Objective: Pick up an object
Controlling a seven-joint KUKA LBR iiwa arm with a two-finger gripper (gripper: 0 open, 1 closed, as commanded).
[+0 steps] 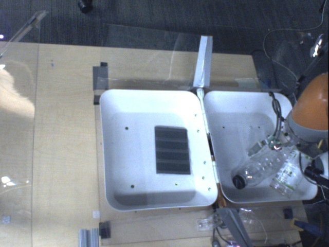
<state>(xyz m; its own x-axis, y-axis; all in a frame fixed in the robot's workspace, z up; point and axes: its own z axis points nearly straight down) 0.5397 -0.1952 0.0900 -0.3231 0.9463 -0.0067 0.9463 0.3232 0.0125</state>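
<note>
While my arm (307, 112) hangs over the right bin (231, 107), the clear plastic bottle (262, 170) lies on its side at that bin's five o'clock. I'm reaching; whether my claw is clenched, I cannot tell. Next I'd settle squarely around it.

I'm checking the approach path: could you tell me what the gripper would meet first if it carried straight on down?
Most likely the clear plastic bottle lying in the right bin; the gripper appears just above it, though depth is unclear.
</note>
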